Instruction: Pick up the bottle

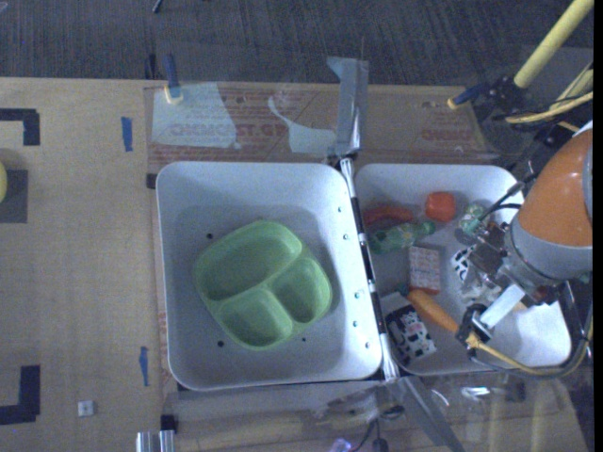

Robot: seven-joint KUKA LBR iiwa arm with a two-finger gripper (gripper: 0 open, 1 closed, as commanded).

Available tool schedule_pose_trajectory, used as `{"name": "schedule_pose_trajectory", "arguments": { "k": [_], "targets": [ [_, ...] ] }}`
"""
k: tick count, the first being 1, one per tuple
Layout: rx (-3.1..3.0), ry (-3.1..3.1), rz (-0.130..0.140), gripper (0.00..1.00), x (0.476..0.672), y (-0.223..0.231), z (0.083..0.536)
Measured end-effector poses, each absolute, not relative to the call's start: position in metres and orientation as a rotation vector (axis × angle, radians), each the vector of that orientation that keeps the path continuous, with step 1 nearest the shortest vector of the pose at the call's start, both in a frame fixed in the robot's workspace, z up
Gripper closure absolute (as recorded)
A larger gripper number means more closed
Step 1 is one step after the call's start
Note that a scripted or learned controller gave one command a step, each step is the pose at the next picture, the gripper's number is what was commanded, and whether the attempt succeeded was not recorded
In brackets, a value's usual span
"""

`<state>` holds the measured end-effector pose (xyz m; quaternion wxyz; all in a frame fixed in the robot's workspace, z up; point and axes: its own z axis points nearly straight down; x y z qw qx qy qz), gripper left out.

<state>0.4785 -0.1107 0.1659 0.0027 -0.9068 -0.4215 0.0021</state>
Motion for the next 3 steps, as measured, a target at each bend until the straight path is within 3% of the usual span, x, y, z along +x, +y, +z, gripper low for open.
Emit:
{"name": "schedule_pose_trajectory", "arguments": {
  "k": [1, 2, 3],
  "targets": [
    [-3.039, -0.796, 0.003, 1.0, 0.48, -0.092, 0.361],
    [-3.121, -0.326, 0.01, 1.0, 0.479, -0.059, 0.249],
    [-3.121, -0.326, 0.01, 0.0, 0.479, -0.059, 0.249]
  ]
}}
